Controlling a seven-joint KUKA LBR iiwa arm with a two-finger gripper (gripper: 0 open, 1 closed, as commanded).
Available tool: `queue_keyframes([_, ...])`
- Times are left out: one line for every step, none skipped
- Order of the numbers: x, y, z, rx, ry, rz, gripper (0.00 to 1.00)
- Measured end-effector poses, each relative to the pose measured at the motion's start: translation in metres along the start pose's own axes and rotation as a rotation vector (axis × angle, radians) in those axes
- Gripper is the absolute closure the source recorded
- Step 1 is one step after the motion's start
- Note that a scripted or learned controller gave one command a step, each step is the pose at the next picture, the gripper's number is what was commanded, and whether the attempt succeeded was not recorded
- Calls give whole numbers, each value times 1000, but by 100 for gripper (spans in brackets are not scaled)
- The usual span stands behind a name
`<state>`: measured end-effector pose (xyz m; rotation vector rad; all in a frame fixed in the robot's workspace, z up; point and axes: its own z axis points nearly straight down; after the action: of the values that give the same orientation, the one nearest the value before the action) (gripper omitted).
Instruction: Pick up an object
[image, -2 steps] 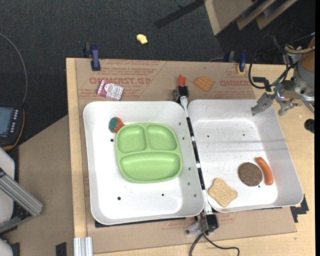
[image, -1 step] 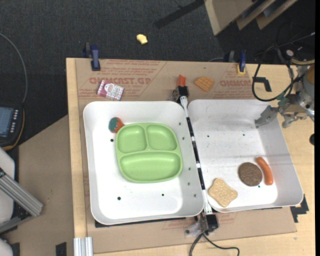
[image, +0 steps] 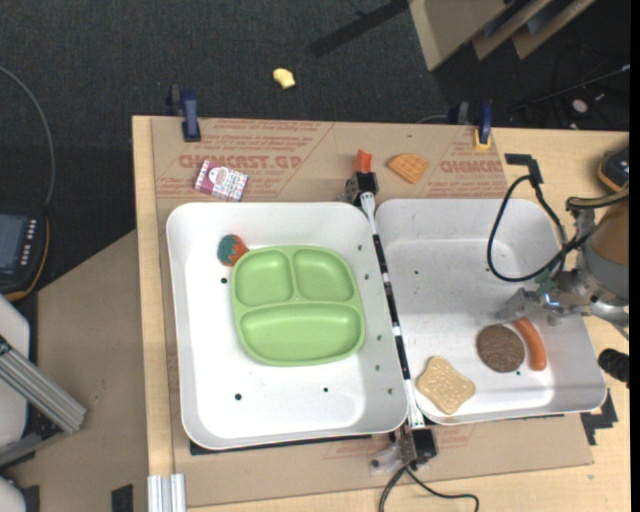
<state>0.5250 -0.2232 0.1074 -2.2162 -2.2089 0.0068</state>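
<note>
Red print on the brown board reads roughly "CHEMCAST GP", repeated near the right clamp; finer lines illegible.

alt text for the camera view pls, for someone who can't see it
A robot arm reaches from the right over the right bin, its gripper just above a brown patty and a sausage, with a cracker nearby. The left bin holds a green divided plate.
</note>
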Motion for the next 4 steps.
queue_keyframes([8, -34, 22, -18, -4, -1, 0])
queue_keyframes([4, 49, 2, -20, -8, -9, 0])
queue_keyframes([29, 113, -59, -22, -9, -9, 0])
queue_keyframes([15, 9, -3, -2, -2, 1, 0])
